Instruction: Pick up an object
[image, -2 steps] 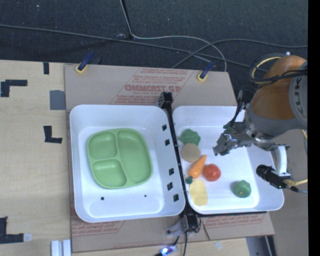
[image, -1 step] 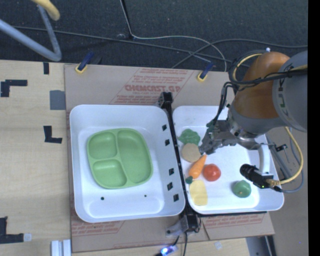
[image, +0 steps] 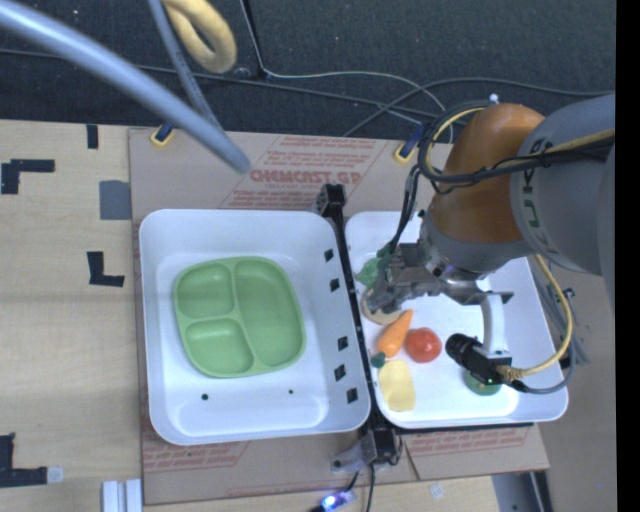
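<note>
My gripper (image: 385, 290) hangs low over the left part of the right bin (image: 540, 405), its metal fingers down among the toys. Just below it lies an orange carrot (image: 395, 333), slanted. A red tomato (image: 424, 345) sits right of the carrot. A pale yellow piece (image: 398, 386) lies near the bin's front edge. Something green (image: 367, 270) peeks out at the gripper's upper left, partly hidden by it. Whether anything is between the fingers cannot be made out.
The left bin (image: 160, 300) holds a green divided plate (image: 240, 315). A black divider (image: 345, 300) runs between the two bins. The arm's orange band and grey body cover the right bin's back half.
</note>
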